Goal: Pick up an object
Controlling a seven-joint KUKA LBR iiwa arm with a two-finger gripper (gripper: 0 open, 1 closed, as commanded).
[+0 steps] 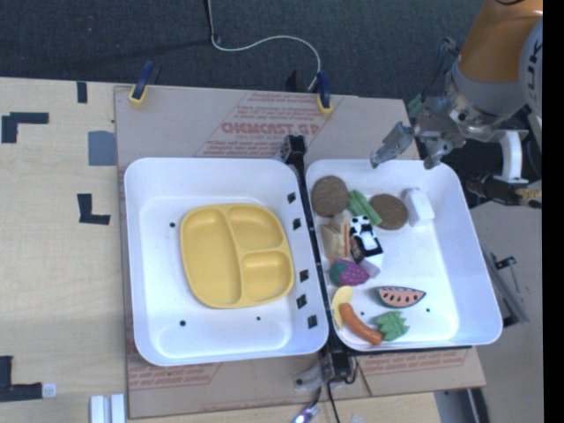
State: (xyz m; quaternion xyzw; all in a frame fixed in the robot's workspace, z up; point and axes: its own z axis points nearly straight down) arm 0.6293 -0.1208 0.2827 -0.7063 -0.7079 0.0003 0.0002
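The right bin (467, 263) holds several toy foods: two brown round patties (330, 195) (389, 211), a green piece (360, 204), a white block (419, 205), a black-and-white cow figure (363, 236), purple grapes (350, 273), a watermelon slice (401, 297), a banana (341, 300) and a carrot (358, 326). My gripper (410, 152) hovers above the bin's far right corner, open, with nothing between its fingers (387, 149). It stands apart from all the toys.
A yellow divided plate (238, 254) lies in the left bin (141, 236). A black divider (304, 236) runs between the bins. A white cable (264, 42) curls behind the bench, and two clamps (141, 86) (322, 91) grip the cardboard's far edge.
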